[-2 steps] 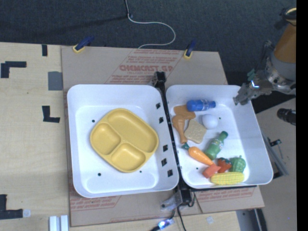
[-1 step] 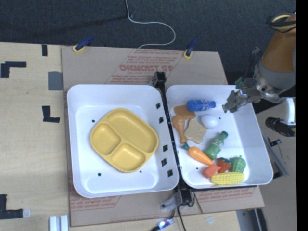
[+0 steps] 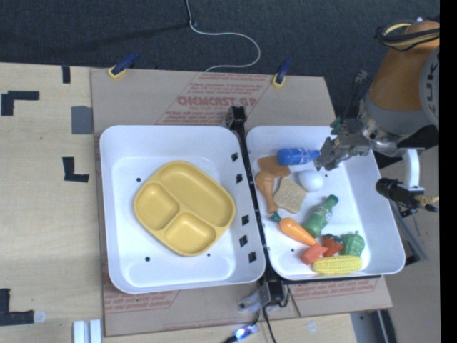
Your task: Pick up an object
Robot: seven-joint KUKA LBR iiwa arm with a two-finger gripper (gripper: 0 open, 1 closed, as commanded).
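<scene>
White egg (image 3: pixel 311 180) lay just below the claw (image 3: pixel 330 154), whose state I could not tell; the approach seemed underway, a descent onto it due next.

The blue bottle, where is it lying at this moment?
The blue bottle lies in the right bin, near its far wall, just above the white egg and beside the gripper.

The grey two-finger gripper (image 3: pixel 327 156) hangs over the right shallow white bin (image 3: pixel 378 213), just beside a blue plastic bottle (image 3: pixel 296 156) at its nine o'clock and a white egg-shaped ball (image 3: pixel 310 181) at seven.
</scene>
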